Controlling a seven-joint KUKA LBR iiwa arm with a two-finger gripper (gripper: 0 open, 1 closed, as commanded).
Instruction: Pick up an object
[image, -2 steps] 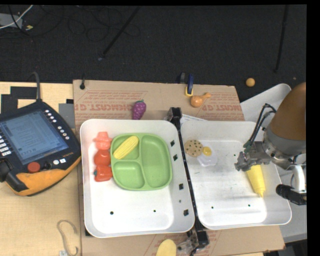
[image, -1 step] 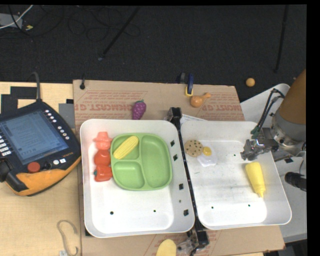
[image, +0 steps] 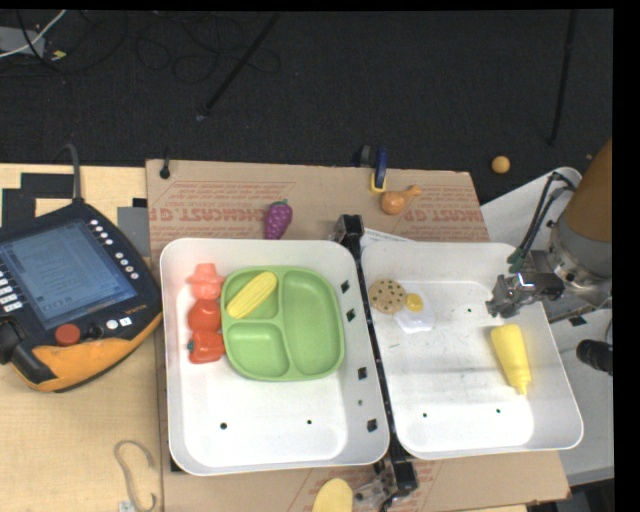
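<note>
My gripper (image: 508, 298) hangs over the right edge of the right bin (image: 470, 425), just above the top end of a yellow mustard bottle (image: 511, 357) that lies on the bin floor. A brown cookie (image: 386, 294) and a small white piece with a yellow spot (image: 413, 312) lie at the bin's far left. The left bin (image: 260, 425) holds a green divided plate (image: 283, 324) with a corn cob (image: 249, 293) in it. Red and pink toy figures (image: 205, 315) stand beside the plate.
A teach pendant (image: 65, 290) sits on the bench at the left. On the cardboard behind the bins lie purple grapes (image: 278, 218) and an orange toy (image: 398, 199). A yellow object (image: 333, 495) rests at the front edge. A black clamp divides the bins.
</note>
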